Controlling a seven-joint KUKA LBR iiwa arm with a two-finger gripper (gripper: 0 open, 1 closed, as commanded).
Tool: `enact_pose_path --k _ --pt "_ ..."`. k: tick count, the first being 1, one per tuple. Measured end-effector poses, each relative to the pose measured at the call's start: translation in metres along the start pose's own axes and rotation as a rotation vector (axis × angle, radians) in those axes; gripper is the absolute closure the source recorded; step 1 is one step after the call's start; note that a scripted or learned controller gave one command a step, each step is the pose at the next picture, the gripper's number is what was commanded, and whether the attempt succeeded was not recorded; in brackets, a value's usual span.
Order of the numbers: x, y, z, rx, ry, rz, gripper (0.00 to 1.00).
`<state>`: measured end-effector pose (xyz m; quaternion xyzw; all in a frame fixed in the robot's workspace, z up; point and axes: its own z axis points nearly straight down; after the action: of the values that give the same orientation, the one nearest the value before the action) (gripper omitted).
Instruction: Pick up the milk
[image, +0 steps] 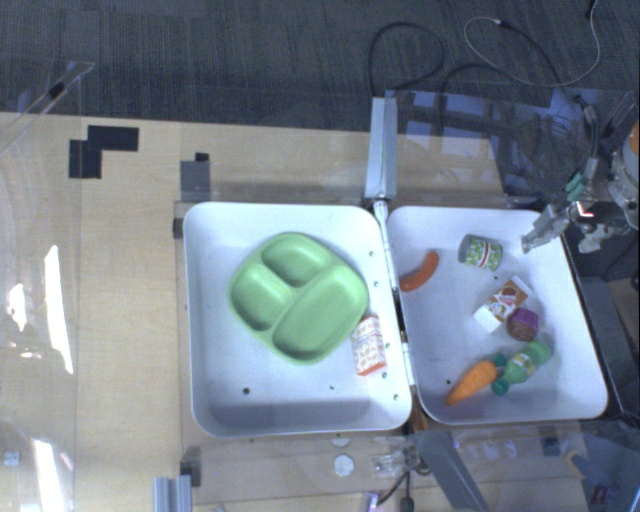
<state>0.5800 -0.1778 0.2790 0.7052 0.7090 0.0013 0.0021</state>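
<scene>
In the left bin (200, 330), a green divided plate (298, 297) lies near the middle, and a small bottle with a red label (368, 346) lies just beside it at the right wall. The right bin (590, 380) holds a sausage (419, 270) near its left wall, a can (481, 252) toward the far edge, a purple item (523, 323) mid-bin, and a carrot (472, 381) and green bottle (521, 366) touching near the front edge.

Two white bins (200, 330) sit on the worktop. One green plate (298, 296), one bottle (369, 345), one sausage (419, 270), one can (481, 252), one milk carton (503, 303), one purple item (523, 323), one carrot (472, 381), one green bottle (520, 365).
</scene>
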Motion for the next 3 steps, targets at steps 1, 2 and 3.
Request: enact_pose_path --k 1,2,3 --pt "-0.025 -0.022 0.117 0.001 0.0 0.025 0.0" --pt "-0.019 -0.019 0.162 -0.035 -0.007 0.094 0.0" --pt "-0.016 0.006 0.189 -0.009 0.006 0.302 0.0"
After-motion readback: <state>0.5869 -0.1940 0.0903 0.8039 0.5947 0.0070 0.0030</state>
